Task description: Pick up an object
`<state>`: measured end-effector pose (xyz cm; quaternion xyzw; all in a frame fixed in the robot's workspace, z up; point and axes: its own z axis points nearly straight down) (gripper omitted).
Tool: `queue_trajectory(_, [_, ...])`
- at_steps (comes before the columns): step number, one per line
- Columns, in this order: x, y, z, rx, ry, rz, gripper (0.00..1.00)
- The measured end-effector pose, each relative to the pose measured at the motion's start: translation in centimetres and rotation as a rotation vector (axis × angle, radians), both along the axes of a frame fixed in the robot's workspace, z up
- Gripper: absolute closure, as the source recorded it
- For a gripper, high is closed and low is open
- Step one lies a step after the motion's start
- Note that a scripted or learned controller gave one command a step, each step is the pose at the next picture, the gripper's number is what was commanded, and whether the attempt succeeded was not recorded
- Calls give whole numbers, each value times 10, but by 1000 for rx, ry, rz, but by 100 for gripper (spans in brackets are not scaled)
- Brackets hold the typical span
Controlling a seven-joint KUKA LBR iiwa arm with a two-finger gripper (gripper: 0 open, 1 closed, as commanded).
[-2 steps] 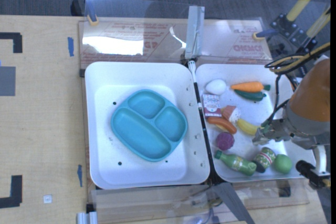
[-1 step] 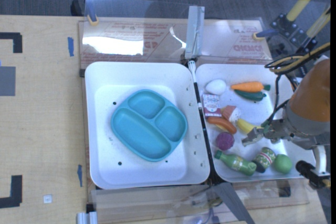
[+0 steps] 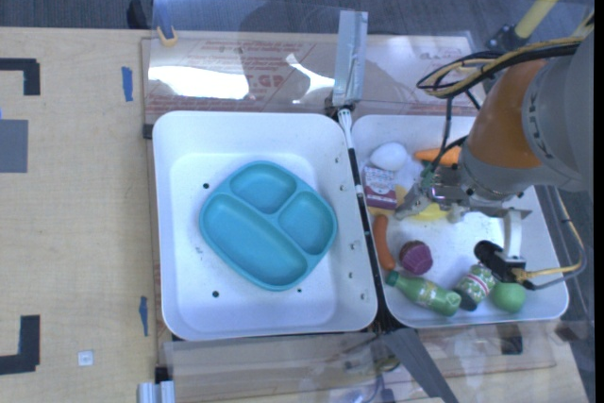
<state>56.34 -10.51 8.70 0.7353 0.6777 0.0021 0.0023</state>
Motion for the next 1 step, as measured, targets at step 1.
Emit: queue_trajectory(1, [103, -56, -1, 1, 10, -29, 0])
